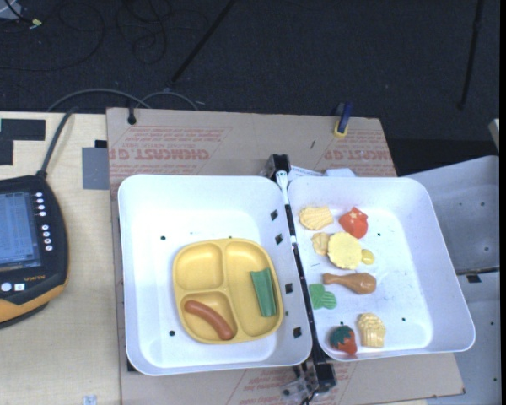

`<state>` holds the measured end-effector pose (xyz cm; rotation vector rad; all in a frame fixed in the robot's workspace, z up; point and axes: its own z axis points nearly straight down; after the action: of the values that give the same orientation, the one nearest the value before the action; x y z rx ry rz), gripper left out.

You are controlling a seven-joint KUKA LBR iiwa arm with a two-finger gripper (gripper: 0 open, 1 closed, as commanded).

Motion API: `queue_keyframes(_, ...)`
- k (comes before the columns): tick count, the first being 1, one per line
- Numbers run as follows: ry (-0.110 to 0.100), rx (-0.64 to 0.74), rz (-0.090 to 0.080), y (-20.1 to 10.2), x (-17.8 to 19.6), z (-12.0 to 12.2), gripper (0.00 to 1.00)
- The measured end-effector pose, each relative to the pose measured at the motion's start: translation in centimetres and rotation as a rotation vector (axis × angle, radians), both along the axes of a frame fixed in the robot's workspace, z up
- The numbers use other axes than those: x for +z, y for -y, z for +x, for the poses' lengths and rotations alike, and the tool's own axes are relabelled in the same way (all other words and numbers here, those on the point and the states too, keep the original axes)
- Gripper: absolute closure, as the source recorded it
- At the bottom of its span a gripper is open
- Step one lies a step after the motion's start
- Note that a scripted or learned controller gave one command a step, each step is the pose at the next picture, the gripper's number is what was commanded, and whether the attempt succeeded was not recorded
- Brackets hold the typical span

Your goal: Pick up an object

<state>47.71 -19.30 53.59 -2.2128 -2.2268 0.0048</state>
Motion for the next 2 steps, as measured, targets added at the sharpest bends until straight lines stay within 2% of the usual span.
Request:
queue_keyframes(1,-0.014,-0.005,0.006,-0.7,-15.8,-0.2,1.0)
queue_keyframes(2,-0.01,-0.008,0.005,2.0,-27.1,-0.3,1.0)
